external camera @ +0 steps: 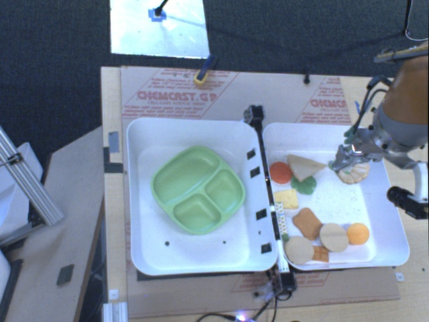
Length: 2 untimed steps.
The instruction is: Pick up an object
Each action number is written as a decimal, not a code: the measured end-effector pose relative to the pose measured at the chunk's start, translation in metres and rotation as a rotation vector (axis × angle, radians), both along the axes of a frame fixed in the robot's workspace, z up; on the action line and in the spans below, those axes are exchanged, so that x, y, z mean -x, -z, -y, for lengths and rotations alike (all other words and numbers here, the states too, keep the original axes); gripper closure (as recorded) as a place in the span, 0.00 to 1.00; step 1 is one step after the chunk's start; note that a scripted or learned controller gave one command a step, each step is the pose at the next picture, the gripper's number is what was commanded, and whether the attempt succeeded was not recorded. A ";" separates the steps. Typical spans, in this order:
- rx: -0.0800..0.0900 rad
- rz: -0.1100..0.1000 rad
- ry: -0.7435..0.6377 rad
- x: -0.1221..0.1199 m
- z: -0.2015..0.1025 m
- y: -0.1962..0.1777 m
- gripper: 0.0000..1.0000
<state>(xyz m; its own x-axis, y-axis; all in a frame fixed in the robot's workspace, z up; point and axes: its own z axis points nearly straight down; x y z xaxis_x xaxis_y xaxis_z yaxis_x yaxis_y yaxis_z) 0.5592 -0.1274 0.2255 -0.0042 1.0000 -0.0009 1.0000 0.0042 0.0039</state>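
Though partly cut off, gripper [346,158] over pastry [354,172]

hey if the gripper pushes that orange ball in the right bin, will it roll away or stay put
The orange ball looks round and smooth, so a push would probably send it rolling. It sits close to the right bin wall and beside a tan round disc, which should stop it quickly. It is likely light, being small toy food.

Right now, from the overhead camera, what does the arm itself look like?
The arm shows an orange band over a grey wrist section. Thin dark cables loop beside it on the left. The end effector is a small grey metal assembly. A black fitting juts out lower down.
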 end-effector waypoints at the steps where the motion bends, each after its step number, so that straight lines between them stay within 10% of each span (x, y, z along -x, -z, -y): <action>1: -0.001 0.000 -0.005 -0.018 -0.046 -0.009 1.00; 2: -0.002 0.000 -0.006 -0.032 -0.106 -0.004 1.00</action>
<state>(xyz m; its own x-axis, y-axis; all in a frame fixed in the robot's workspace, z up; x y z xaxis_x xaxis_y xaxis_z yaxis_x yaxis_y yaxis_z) 0.5917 -0.0213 0.2292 -0.0102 0.9999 0.0012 0.9999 0.0102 0.0036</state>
